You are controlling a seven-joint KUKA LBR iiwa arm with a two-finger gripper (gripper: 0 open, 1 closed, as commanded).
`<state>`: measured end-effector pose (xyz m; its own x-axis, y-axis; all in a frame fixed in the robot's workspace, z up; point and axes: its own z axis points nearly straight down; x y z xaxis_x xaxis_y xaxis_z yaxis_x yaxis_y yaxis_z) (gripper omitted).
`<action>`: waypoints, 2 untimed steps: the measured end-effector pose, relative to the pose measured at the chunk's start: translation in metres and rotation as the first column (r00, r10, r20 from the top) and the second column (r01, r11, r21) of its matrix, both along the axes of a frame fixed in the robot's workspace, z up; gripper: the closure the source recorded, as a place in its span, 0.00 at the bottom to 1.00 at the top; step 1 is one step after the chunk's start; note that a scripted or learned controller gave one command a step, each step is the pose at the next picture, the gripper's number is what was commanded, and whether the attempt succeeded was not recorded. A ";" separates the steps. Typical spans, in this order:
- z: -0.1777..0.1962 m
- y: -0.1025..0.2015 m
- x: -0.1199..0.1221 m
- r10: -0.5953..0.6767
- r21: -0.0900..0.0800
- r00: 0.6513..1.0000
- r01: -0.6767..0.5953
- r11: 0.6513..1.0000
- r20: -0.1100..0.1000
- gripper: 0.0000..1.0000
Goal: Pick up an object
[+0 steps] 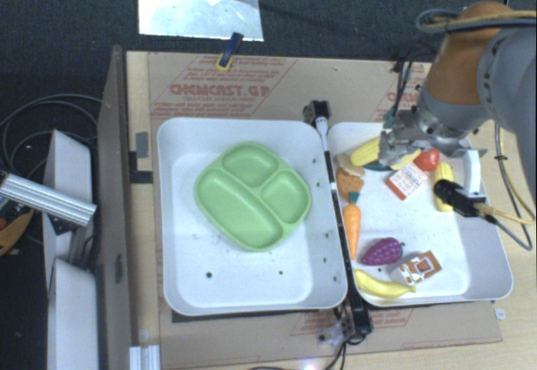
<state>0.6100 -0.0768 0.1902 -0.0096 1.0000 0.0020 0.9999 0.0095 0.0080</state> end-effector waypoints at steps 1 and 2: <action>-0.005 -0.004 -0.001 -0.005 -0.003 1.000 0.005 1.000 -0.005 0.00; -0.105 -0.011 0.063 -0.001 -0.009 1.000 0.001 1.000 0.009 0.00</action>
<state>0.6735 -0.0877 0.0847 -0.0087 0.9999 -0.0069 0.9998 0.0088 0.0169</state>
